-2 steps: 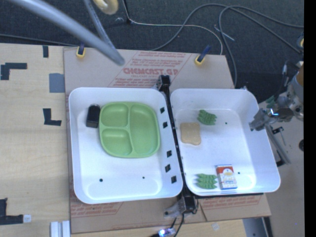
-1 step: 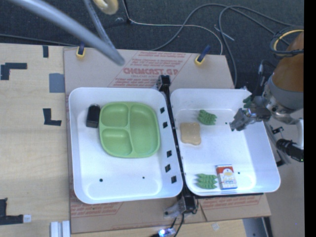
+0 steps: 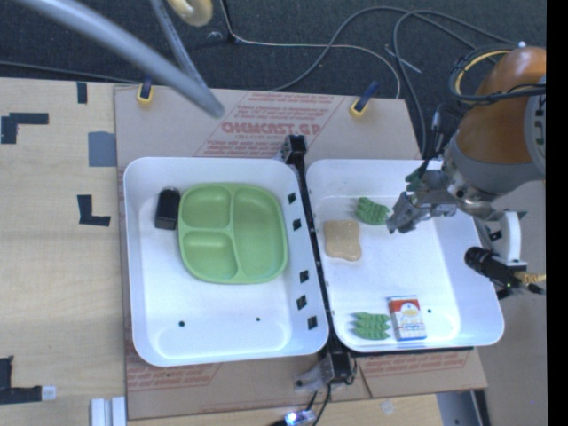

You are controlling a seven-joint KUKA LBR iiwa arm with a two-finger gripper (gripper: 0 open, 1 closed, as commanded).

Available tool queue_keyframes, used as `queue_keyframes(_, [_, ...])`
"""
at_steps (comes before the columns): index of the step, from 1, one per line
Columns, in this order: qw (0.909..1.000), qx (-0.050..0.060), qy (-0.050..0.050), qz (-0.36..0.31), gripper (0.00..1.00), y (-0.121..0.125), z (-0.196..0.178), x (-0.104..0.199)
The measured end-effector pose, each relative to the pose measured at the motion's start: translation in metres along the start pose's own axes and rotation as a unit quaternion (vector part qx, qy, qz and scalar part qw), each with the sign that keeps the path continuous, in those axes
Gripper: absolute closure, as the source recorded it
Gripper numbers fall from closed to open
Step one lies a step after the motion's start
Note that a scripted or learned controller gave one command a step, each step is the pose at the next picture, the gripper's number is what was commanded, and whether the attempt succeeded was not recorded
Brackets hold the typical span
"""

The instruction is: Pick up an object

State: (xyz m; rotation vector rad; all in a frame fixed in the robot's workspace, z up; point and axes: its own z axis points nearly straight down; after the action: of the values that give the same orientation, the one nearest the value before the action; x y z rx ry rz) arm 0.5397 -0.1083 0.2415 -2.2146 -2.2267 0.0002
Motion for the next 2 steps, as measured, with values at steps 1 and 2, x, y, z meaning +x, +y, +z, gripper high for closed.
queue_keyframes(1, [1.0000,0.000,0.001,-0.001,1.00,0.002,-0.002,0.055])
queue_keyframes(2, [1.0000,0.001,0.000,0.000,1.00,0.011,0.012,0.104])
